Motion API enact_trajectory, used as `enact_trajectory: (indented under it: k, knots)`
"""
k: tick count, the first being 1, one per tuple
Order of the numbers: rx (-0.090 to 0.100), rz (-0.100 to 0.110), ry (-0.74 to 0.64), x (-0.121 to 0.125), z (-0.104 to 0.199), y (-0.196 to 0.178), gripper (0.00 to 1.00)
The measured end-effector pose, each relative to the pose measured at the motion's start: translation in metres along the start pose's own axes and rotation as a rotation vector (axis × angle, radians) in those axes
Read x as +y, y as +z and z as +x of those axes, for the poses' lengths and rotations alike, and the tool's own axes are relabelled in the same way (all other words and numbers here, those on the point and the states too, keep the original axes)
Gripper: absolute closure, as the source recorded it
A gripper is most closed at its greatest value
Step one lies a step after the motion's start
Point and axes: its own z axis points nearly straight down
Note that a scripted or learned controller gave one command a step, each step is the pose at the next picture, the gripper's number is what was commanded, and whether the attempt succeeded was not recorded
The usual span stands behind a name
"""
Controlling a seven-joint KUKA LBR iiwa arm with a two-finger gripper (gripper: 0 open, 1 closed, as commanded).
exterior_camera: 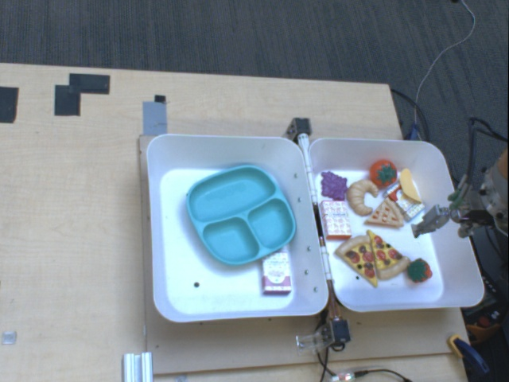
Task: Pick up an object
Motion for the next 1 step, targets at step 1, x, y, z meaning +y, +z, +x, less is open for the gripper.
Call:
enact_trajectory:
  k: [1]
  knots:
    - [0.002, 0.002, 0.001, -0.0031, 0.0325, 0.1152, 0.00]
